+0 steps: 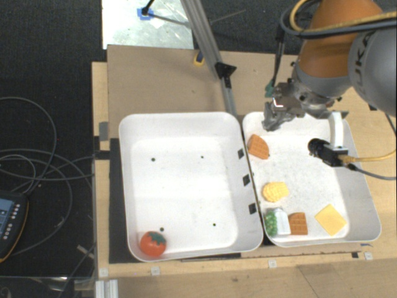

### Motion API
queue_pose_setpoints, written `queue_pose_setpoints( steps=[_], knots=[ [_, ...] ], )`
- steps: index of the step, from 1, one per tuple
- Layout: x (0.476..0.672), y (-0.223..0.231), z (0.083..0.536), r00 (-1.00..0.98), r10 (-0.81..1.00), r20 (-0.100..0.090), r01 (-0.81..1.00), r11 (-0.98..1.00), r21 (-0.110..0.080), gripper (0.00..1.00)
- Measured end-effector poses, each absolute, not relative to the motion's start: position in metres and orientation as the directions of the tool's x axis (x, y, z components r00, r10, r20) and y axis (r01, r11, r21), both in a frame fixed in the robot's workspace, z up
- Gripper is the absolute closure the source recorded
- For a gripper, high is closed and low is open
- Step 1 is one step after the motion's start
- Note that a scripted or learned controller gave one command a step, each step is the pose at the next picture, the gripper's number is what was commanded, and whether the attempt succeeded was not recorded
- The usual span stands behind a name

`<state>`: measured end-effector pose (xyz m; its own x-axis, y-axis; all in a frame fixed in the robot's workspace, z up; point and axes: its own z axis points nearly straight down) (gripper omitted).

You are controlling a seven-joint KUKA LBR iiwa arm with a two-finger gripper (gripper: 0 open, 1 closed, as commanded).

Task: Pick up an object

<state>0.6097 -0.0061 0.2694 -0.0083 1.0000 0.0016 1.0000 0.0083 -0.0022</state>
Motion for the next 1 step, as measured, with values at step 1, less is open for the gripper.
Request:
queue_pose_setpoints(
  steps=[1],
  knots=[
    [0.5845, 0.0329, 0.2515, -0.009, 1.0, 0.002, 1.0, 0.009, -0.003, 1.0]
  ],
)
